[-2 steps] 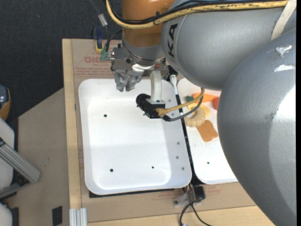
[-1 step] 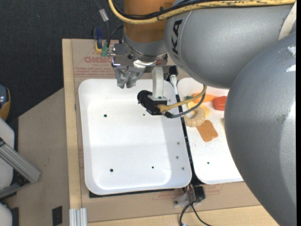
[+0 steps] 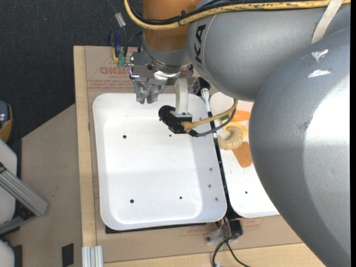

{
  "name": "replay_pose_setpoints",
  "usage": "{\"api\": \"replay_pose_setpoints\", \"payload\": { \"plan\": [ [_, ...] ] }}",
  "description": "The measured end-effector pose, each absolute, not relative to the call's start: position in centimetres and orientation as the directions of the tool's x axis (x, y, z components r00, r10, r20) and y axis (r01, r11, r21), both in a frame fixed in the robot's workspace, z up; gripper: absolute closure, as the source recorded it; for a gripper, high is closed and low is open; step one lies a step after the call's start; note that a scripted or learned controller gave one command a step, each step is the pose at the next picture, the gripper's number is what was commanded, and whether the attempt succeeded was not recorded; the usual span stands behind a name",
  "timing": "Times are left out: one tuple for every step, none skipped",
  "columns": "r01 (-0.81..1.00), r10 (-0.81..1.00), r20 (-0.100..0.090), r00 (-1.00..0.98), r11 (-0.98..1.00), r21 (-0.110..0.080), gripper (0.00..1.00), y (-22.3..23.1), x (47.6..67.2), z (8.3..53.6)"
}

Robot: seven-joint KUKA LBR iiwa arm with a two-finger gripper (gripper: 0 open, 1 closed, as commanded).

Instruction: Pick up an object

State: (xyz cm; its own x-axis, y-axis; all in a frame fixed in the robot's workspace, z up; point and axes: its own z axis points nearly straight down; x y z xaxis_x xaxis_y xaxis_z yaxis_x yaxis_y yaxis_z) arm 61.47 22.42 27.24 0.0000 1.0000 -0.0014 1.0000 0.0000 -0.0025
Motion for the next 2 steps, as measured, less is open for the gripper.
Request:
{"api": "replay_pose_setpoints", "payload": {
  "plan": [
    [1.0, 1.0, 0.0, -0.002, 0.002, 0.001, 1.0, 22.5, 61.5, 28.5],
    [1.0, 1.0, 0.0, 0.0, 0.0, 0.003, 1.0, 22.4, 63.4, 27.1]
  ]
}}
